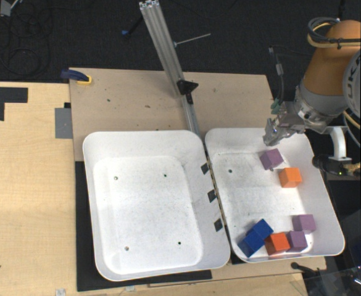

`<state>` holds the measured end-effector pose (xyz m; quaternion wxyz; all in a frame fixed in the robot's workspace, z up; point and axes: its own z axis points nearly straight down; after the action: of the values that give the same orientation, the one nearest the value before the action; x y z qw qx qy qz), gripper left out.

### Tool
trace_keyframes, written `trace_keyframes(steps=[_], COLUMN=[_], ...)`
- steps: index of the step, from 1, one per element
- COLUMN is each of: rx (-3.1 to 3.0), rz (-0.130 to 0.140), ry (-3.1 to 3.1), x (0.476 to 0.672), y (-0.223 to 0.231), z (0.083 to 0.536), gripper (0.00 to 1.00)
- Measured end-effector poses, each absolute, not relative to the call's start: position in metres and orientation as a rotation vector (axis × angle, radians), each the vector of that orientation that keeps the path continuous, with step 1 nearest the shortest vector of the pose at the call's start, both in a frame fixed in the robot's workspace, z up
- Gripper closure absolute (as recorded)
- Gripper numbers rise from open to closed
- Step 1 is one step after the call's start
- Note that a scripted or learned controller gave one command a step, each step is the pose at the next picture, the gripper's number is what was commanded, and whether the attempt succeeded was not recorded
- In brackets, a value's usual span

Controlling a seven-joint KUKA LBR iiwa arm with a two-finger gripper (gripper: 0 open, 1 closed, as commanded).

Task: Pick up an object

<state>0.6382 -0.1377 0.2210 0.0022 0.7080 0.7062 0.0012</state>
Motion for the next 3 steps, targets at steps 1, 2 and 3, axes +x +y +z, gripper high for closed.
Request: trace_keyframes(steps=[1,2,3], rx=[2.219,2.221,2.222], rz=[0.001,-0.003,-0.005], ry=[2.222,2.229,2.23], x=[0.639,0.613,0.593], y=[-0.139,-0.088,-0.04], z=[0.245,0.251,0.235], gripper=[1.0,1.0,1.0])
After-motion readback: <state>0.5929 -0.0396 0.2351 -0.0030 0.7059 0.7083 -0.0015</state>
